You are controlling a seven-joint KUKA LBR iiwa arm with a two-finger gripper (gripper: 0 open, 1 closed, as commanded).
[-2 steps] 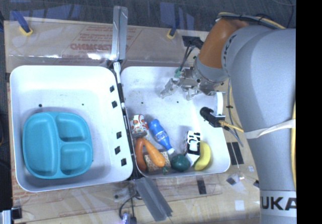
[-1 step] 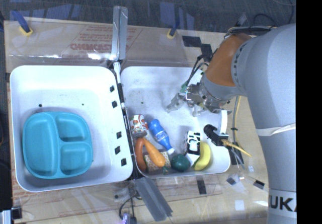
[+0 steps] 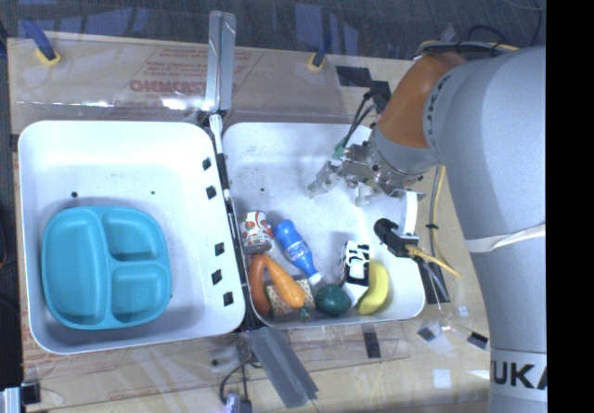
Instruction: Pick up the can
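Approach step, nothing grasped. Gripper (image 3: 339, 174) hovering over bare floor of right bin (image 3: 278, 147), toward its far edge; fingers spread, nothing between them. Can (image 3: 256, 231) standing by the bin's left wall, touching blue bottle (image 3: 297, 251), carrot (image 3: 283, 281) just below. Next move, by judgement: shift left and toward near edge, descend over can. Tight against wall and bottle; open room on the far side only.

A robotics lab: a KUKA arm (image 3: 492, 207) over taped-down white bins (image 3: 121, 137) on a bench (image 3: 102, 77).
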